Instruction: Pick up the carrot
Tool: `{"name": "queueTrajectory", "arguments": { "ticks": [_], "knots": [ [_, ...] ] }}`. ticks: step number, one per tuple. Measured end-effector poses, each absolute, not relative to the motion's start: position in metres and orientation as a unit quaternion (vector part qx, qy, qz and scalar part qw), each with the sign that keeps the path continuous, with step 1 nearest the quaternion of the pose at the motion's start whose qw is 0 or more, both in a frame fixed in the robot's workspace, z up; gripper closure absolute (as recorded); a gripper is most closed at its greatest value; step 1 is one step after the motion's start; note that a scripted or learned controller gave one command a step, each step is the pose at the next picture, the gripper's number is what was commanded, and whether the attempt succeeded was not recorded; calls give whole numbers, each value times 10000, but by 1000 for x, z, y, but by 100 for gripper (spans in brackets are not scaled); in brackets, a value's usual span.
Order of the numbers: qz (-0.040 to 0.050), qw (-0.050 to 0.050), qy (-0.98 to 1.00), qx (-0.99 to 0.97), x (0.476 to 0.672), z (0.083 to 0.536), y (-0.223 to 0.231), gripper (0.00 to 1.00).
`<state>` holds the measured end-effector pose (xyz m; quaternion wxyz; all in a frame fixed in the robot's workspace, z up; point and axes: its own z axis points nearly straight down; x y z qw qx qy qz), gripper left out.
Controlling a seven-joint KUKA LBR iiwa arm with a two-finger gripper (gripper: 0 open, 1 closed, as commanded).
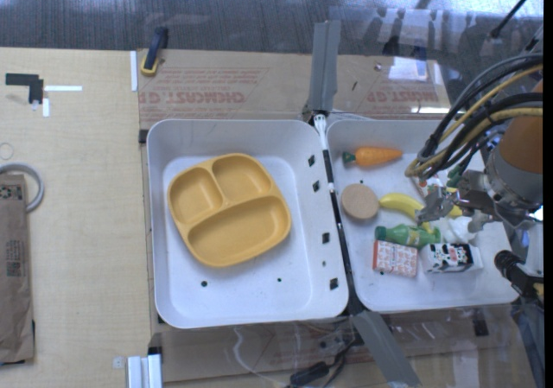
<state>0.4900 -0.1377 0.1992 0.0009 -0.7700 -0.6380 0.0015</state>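
Gripper [445, 205] sits over right bin [484, 298], low on its right side, above the banana's right end; can't tell if open or closed, too blurry, nothing seen held. Arm [523, 166] w/ orange band and cables comes in from right edge.

Nearest row in right bin: small red/white box [396, 258] on left, black-and-white carton [450, 257] just beside it to the right. Next back: green bottle [406, 235] lying on its side, close above the box. Then banana [406, 203], w/ round tan disc [359, 201] just left of it, near the divider btwn bins.

Carrot [373, 156] lies at far end of right bin, upper-left corner area, on its side, green top pointing left, apart from gripper.

Left bin [173, 291] holds yellow divided plate [229, 208], 3 compartments, tilted a bit, roughly centred.
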Motion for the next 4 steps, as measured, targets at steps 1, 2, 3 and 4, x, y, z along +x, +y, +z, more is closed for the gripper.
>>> {"name": "queueTrajectory", "arguments": {
  "ticks": [1,2,3,4],
  "knots": [
    [16,5,-6488,-7610,591,177,-101,0],
    [16,4,-6487,-7610,591,177,-101,0],
    [17,11,-5837,-8120,526,171,-112,0],
    [18,3,-6492,-7607,570,151,-160,0]
  ]
}}
